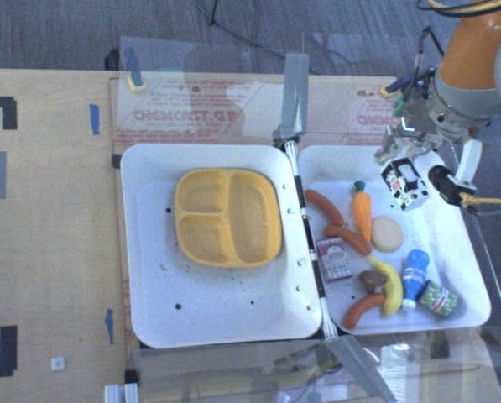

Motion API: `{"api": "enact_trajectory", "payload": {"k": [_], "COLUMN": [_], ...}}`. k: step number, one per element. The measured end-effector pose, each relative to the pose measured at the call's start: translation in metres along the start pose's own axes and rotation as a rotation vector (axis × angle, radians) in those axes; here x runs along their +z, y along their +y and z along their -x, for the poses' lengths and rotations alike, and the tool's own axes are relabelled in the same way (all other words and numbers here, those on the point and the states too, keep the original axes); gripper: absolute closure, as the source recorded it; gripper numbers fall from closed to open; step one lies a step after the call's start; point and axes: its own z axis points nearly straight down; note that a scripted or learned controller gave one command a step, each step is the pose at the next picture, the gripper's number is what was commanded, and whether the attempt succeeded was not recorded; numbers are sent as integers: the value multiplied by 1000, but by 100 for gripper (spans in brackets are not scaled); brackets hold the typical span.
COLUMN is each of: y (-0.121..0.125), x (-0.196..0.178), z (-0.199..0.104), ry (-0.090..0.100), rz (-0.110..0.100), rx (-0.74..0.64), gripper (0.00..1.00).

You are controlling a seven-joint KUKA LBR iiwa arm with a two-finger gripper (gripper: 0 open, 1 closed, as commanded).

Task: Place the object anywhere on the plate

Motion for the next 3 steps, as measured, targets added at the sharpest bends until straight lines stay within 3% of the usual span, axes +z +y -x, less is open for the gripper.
{"api": "enact_trajectory", "payload": {"k": [1, 2, 3], "y": [0, -36, -105], "x": [0, 90, 123], "z": [0, 28, 89], "ry": [0, 2, 18], "rz": [1, -1, -6], "rx": [0, 185, 442], "gripper": [0, 0, 0]}}
